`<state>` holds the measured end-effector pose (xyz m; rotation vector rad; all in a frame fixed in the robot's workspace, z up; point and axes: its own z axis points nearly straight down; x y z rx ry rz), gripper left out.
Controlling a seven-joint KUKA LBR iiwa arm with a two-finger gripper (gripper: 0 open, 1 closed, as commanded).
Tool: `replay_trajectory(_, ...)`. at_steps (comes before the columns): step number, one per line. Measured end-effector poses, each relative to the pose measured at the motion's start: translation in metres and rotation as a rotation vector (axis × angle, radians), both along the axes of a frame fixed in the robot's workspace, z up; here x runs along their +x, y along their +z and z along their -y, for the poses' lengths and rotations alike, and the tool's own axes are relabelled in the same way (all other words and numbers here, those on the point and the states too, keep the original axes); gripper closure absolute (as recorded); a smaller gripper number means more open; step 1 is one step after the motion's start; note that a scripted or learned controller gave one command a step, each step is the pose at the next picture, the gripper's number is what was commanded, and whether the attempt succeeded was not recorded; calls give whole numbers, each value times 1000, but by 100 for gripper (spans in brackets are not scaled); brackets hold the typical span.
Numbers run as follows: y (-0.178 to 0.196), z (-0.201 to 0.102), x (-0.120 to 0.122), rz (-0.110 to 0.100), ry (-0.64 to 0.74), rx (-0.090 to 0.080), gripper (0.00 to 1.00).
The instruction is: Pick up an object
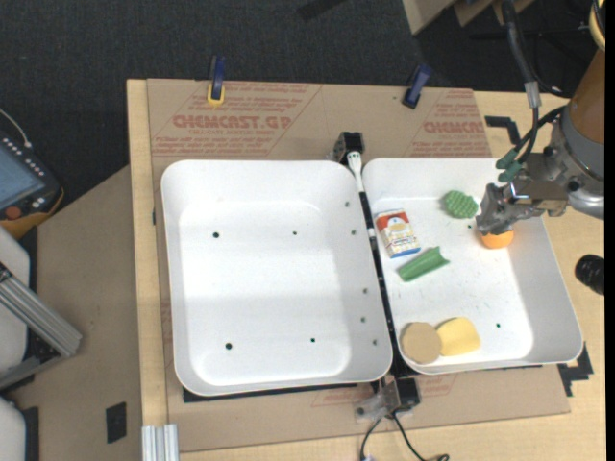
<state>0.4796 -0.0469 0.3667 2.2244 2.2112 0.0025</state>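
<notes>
Orange round object (pixel 498 239), small and partly hidden, lies in the right shallow white bin (pixel 538 305) near that bin's far right side, directly under the claw (pixel 494 221). The claw's tip comes down onto its top, but whether the fingers are spread or pressed together cannot be told, nor whether they grip it.

Largest of all is the brown cardboard-covered surface (pixel 288 113) with red printed lettering, held at its far edge by two blue clamps (pixel 217 77). On it sit the two bins side by side; the left shallow white bin (pixel 192 257) shows bare white floor with small dark dots. The grey arm (pixel 577 152) reaches in from the right over the right bin.

Inside the right bin, a round tan disc (pixel 420 342) and a pale yellow block (pixel 459 336) lie touching near the front edge. A long green piece (pixel 423 264) lies tilted near the middle, just beside a small white carton with a red-orange label (pixel 397 232). A small ridged green piece (pixel 459 204) lies near the far wall, left of the claw.
</notes>
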Motion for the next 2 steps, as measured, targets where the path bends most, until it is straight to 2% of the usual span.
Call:
replay_trajectory(1, -7, -61, 0, -7, 12, 4, 100)
replay_trajectory(2, 23, -88, 0, 1, 9, 3, 100)
